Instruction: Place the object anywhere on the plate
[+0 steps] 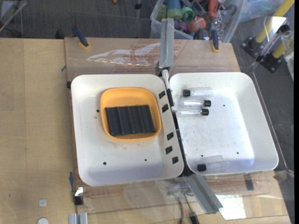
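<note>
On plate (130, 99): black ridged block (130, 120) (lying flat).

A ribbed black rectangular block (130, 120) covers the orange plate's (108, 98) floor (rim bare); white bin (88, 157) around lies open.

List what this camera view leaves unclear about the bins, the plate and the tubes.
- Clear tubes in the right bin: their see-through bodies blur into the white floor, so their exact count is uncertain; black caps show best.
- Another capped tube by the near wall: glare washes out its outline.
- Dark ribbed block on the orange plate: too coarse to identify.
- Box of toys: cut off by the top edge.
</note>
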`<state>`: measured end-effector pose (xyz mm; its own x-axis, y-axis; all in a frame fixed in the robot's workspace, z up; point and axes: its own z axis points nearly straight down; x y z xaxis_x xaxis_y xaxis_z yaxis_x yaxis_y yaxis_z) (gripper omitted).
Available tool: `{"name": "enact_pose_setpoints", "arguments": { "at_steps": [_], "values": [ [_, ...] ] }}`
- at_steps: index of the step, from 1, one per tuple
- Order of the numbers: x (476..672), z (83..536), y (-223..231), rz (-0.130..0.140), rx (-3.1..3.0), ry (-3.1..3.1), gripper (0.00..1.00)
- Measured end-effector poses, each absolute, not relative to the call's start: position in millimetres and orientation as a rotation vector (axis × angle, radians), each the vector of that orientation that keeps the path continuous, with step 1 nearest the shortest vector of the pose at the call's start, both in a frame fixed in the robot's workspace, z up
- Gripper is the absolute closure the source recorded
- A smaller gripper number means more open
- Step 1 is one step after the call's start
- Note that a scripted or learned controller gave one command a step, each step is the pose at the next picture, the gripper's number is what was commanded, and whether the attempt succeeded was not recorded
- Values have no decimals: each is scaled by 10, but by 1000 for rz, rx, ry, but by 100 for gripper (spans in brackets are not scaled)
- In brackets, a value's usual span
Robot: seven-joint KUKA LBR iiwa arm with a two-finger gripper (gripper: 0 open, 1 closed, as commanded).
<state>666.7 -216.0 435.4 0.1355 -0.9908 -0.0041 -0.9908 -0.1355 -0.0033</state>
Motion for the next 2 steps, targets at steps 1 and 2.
{"name": "enact_pose_setpoints", "arguments": {
  "at_steps": [1,2],
  "values": [
    [6678,4352,-2156,-1,-2490,1906,100],
    [6676,4353,-2154,-1,-2539,1840,100]
  ]
}}
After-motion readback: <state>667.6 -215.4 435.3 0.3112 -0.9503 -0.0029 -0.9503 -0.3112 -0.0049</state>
